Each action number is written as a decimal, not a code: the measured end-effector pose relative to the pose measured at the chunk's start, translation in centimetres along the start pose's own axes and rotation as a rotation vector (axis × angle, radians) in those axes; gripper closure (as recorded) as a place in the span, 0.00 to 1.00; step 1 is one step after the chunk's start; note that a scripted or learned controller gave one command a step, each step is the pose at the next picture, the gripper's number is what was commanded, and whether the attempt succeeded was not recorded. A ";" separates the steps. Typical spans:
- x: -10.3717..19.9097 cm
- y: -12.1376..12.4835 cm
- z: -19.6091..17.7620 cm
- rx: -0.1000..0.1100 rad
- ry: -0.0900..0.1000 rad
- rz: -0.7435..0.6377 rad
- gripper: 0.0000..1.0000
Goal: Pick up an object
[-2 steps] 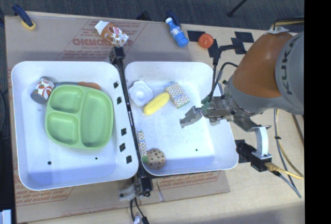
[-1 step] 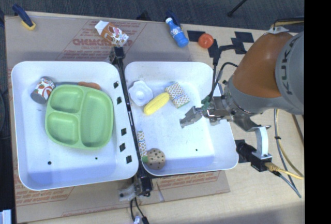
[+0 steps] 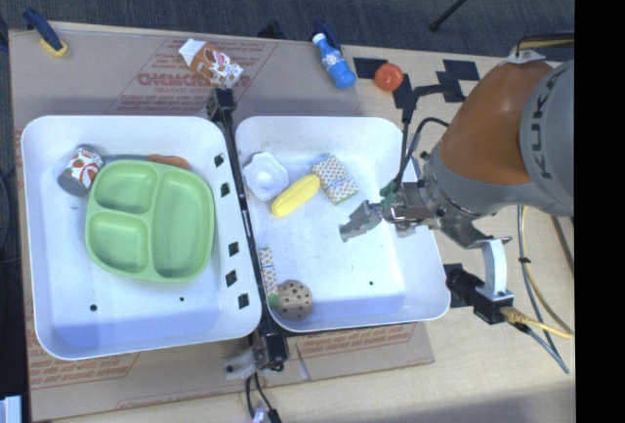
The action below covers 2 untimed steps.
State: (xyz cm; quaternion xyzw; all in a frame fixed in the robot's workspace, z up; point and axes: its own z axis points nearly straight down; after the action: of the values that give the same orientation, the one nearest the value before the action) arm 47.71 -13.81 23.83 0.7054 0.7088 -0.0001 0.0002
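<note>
You're watching the tool (image 3: pixel 359 223) hovering low over bare floor right of centre in the right bin (image 3: pixel 391 299); its state I cannot tell. Yellow corn cob (image 3: pixel 295 195) is lying up-left of it, untouched, likely the nearest target.

In the right bin (image 3: pixel 386 299) you have open floor across the lower middle and lower right. The upper left is crowded: a white cup (image 3: pixel 264 175), a yellow corn cob (image 3: pixel 295 195) and a checkered block (image 3: pixel 335 179) sit close together. A speckled ball (image 3: pixel 291 300) blocks the lower left corner, against the divider. In the left bin (image 3: pixel 59 314) a green divided plate (image 3: pixel 151 220) takes the middle, with a can (image 3: pixel 80 169) at its upper left; you can pass along the bottom strip
</note>
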 end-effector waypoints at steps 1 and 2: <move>0.0 0.0 0.0 0.000 0.000 0.000 0.00; 0.0 0.0 0.0 0.000 0.000 0.000 0.00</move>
State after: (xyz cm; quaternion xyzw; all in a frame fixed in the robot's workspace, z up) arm 47.71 -13.81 23.83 0.7054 0.7088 -0.0001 0.0002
